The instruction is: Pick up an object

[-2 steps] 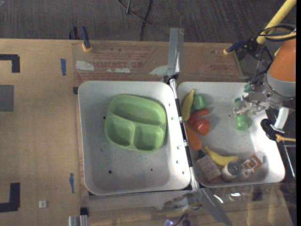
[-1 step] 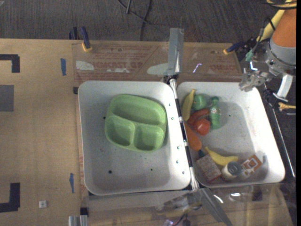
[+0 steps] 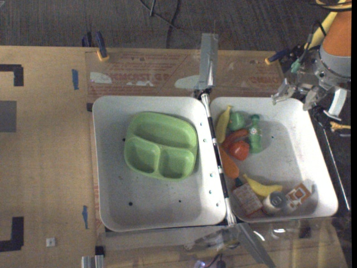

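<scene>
Gripper point(image 3: 305, 96) poised over the top-right corner of the right bin point(image 3: 290, 149), fingers too small to judge. Toy food heaped along the bin's left wall, red tomato point(image 3: 240, 149) lying down and left of the gripper, well apart

You look down on the worktop point(image 3: 44, 149) from one fixed camera set above it, tilted so the far edge and a strip of dark floor point(image 3: 83, 10) sit along the top of your picture. Both white bins lie inside the frame, the left bin point(image 3: 111, 205) near the middle and the right bin point(image 3: 312, 149) toward your right. The arm point(image 3: 337, 43) enters at the upper right corner. You stand far enough back to see each bin whole.
</scene>
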Motion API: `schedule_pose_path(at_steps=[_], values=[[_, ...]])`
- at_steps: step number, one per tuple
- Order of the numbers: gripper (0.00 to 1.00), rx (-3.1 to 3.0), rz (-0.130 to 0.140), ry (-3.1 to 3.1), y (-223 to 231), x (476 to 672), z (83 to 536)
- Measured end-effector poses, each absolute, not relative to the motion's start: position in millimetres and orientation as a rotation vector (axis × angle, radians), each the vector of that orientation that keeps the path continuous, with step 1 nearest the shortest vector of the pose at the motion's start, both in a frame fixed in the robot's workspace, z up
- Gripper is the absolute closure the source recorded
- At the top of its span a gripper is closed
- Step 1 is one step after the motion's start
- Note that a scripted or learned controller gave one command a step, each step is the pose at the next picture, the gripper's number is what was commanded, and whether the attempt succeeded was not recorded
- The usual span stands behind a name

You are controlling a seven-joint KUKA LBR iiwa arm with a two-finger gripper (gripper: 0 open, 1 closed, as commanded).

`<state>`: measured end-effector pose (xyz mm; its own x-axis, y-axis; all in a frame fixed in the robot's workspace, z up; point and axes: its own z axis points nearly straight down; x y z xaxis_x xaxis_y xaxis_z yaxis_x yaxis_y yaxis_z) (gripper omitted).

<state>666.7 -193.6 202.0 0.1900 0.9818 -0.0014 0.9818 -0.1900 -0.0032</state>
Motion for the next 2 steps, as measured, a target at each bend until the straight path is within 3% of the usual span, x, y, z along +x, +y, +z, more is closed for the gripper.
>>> schedule_pose_path(at_steps=[1,2], values=[[0.00,-2.492,0.008,-1.905,-185.9,665.5,125.8],[1.00,-2.488,0.012,-1.911,-184.3,665.9,134.9]])
